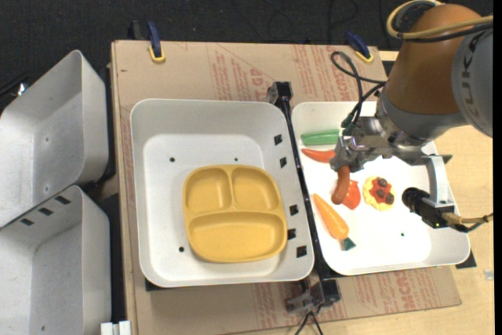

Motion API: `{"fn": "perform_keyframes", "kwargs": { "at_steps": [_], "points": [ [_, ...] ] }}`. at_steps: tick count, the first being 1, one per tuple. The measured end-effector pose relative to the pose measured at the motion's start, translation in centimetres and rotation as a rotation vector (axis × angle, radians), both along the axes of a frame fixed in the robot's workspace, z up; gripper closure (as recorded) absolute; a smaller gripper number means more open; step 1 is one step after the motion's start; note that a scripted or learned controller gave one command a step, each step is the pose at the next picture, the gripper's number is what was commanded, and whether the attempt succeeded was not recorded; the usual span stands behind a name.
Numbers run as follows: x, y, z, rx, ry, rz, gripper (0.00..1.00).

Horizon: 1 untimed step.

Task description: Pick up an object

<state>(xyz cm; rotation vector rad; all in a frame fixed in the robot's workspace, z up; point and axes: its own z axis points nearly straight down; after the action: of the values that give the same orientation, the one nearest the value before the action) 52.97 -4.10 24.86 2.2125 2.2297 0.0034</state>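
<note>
Fingers [343,167] above a smooth, tubular sausage [341,186]

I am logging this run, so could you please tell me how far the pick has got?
Done: the gripper is down in the right bin, at the sausage's top end. In hand: nothing clearly gripped; the fingers' hold is unclear. Left: grasping and lifting; the carrot lies untouched.
</note>
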Motion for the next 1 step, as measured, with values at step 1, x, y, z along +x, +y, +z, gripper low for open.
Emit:
{"fn": "perform_keyframes", "kwargs": {
  "at_steps": [1],
  "points": [
    [1.93,6.14,-0.04,0.0,0.0,0.001,1.0]
  ]
}}
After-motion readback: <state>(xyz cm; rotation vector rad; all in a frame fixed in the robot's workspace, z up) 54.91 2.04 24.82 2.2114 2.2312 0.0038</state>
